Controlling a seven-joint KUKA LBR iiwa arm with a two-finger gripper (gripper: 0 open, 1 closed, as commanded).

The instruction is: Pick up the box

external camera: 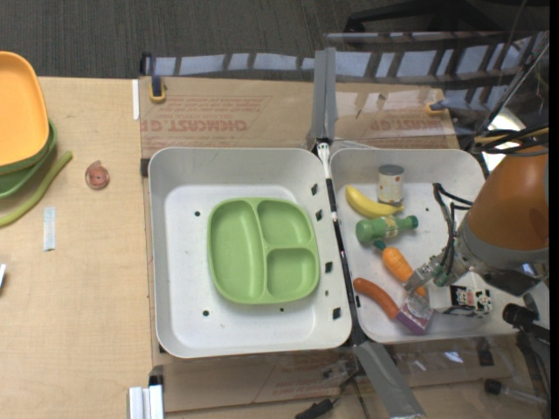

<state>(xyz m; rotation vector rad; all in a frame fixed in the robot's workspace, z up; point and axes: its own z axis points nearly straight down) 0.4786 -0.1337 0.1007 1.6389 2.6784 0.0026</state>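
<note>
The box [472,299] is small and white with dark print. It lies flat near the front right corner of the right bin [454,160]. My gripper [430,278] hangs low in that bin, just left of the box, over the lower end of an orange carrot [397,264] and a purple item [416,319]. The arm's orange band [517,201] rises above it at the right and hides the bin's right wall. I see nothing lifted off the bin floor.
The right bin also holds a banana [370,202], a small can [390,182], a green bottle [384,229] and a red pepper [377,296]. In the left bin [175,234] rests a green divided plate [264,250]. Orange and green dishes [19,120] sit at far left.
</note>
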